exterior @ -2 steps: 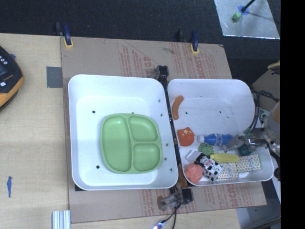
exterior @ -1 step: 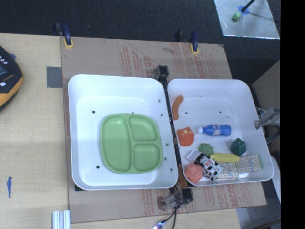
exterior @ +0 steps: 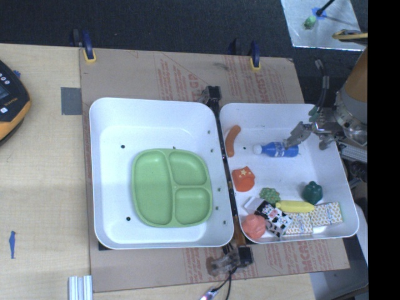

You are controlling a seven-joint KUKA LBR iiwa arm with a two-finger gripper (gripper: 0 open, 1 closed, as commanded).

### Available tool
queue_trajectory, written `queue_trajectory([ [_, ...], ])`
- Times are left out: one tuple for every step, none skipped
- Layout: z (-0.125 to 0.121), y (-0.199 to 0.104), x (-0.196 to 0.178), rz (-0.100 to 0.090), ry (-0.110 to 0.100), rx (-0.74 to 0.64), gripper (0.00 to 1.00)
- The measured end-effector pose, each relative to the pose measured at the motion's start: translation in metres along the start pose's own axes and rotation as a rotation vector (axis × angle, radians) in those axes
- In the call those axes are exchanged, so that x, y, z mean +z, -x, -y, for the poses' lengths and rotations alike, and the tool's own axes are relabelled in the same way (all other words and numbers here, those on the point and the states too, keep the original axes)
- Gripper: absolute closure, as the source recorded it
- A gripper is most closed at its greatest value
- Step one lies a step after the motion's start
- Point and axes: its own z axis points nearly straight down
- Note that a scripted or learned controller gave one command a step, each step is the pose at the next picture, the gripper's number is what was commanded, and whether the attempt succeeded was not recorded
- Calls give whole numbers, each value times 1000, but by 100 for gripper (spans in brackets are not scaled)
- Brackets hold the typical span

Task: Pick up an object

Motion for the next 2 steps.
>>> queue_trajectory([
  [60, 37, 50, 1, 1, 1, 0],
  [-78, 49, 118, 0, 1, 0, 0],
])
